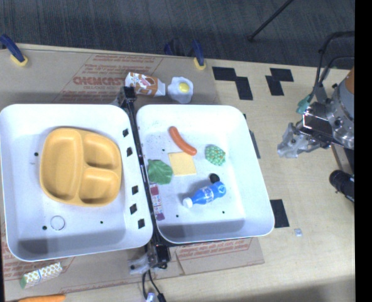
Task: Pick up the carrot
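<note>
The grey two-finger gripper (293, 145) hung out over the bench's right side, well apart from both bins, and whether it was apart or together could not be told from this angle. The long orange carrot (182, 141) lay untouched in the right-hand shallow white bin (256, 187), slanting across its upper middle, nearer the far wall. Just beside its lower end sat the flat yellow cheese square (183, 164), with the green knobbly vegetable (215, 154) near its right. The yellow divided plate (80, 167) filled the left bin. Approach had not begun, by the look of it. Next came a swing leftward over the bin's right wall, lining up across the carrot's slant.
</note>
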Tool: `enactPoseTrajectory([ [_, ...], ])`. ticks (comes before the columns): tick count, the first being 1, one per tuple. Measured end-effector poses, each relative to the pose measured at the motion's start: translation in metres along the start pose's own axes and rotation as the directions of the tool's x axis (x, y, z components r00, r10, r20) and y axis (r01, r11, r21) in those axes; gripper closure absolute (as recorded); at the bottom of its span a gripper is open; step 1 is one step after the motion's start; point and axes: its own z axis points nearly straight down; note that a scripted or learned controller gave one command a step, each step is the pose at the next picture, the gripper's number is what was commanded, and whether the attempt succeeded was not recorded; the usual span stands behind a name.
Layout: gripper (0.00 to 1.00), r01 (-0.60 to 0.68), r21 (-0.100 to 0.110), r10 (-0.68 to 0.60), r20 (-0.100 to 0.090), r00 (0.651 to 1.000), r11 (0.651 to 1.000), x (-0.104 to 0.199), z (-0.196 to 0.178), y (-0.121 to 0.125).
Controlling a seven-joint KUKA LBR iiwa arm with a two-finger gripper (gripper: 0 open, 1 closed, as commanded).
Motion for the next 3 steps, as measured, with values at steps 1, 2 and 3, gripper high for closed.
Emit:
enactPoseTrajectory([
  [1,1.0,-0.101,0.005,0.101,-0.001,0.995,0.995,0.01,0.137,-0.004],
  [2,1.0,-0.192,0.0,0.192,0.0,0.981,0.981,0.0,0.033,0.0],
  [3,1.0,-0.157,0.003,0.157,0.0,0.988,0.988,-0.001,0.058,0.0],
])
